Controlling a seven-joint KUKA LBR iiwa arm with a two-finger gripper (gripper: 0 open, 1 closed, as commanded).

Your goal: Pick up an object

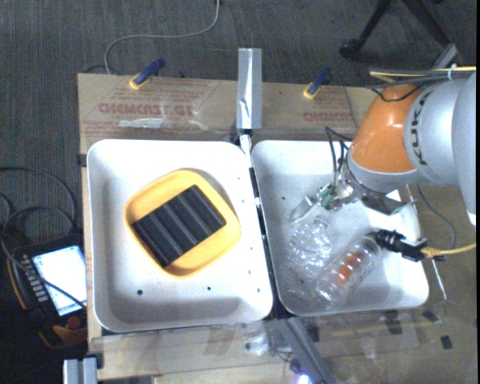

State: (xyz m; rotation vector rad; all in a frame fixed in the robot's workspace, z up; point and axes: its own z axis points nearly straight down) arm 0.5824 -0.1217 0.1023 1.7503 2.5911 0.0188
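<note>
Gripper (330, 196) is down inside the right bin (288, 162), roughly mid-bin and toward its far edge, with the wrist and orange band directly above it. Can't tell whether it's spread or closed: glare and clear plastic hide the tip, and I see nothing clearly pinched in it. The closest candidate is the crumpled clear bottle (308, 242), just beside the gripper on the near side. Its top end looks to be at or touching the tip, though I can't confirm contact. Its long axis runs diagonally, from the gripper toward the bin's near edge and the divider side. Second candidate is a clear bottle with orange contents (348, 272), alongside the first and roughly parallel. It sits closer to the near edge and the arm-side edge, near the gripper but not at it. My call: the crumpled bottle is the target, and the grasp should close across that diagonal, not along it. Risks are that thin, slippery plastic may squash or pop out, and the two bottles lie close enough that one could nudge the other. The left bin (112, 166) holds a yellow tray with a black ribbed insert (182, 221), centred and well apart from the gripper. Both bins sit side by side on the counter (360, 330).
</note>
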